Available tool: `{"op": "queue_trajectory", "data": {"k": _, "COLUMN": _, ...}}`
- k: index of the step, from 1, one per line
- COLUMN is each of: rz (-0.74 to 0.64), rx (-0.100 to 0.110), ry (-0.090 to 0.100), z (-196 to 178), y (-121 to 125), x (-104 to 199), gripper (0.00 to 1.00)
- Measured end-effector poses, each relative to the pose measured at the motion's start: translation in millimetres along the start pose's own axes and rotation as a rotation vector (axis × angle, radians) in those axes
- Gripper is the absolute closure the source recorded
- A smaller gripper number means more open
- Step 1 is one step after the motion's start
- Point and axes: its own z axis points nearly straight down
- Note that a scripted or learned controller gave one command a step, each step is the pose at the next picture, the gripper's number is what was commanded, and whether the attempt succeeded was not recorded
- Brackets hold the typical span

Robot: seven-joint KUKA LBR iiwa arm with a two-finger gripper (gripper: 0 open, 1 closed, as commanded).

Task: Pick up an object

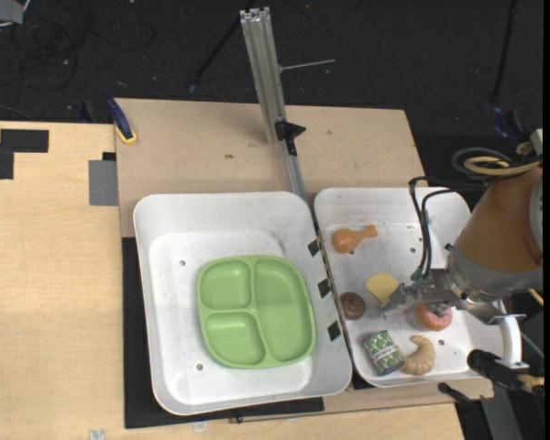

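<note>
Starting at the near edge of the right bin (454,209), a croissant-shaped toy (420,355) and a small green patterned packet (380,351) lie side by side in its near corner, loose and untouched. Just beyond them, a brown round item (352,304) sits against the bin's left wall, with a yellow wedge (381,287) beside it. The gripper (412,293) hangs low over the bin's middle, between the wedge and a red-and-pink round toy (433,316); judged from this position, either one is the intended pick. Nothing is visible between the fingers, and their spread cannot be told at this size. The arm's orange band (495,232) covers the bin's right side, hiding whatever lies there. Farther back, an orange drumstick-shaped toy (353,238) rests apart. Left of this bin, a green divided plate (255,312) occupies the second bin (165,236).
</note>
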Motion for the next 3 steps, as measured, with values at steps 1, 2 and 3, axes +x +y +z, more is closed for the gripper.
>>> {"op": "queue_trajectory", "data": {"k": 1, "rz": 0.001, "rx": -0.016, "ry": -0.004, "z": 35.2, "y": 3.4, "x": -0.6, "gripper": 0.00}}
{"op": "queue_trajectory", "data": {"k": 2, "rz": 0.010, "rx": -0.032, "ry": -0.023, "z": 21.5, "y": 5.6, "x": -9.8, "gripper": 1.00}}
{"op": "queue_trajectory", "data": {"k": 3, "rz": 0.003, "rx": -0.011, "ry": -0.003, "z": -21.1, "y": 6.1, "x": -14.2, "gripper": 1.00}}
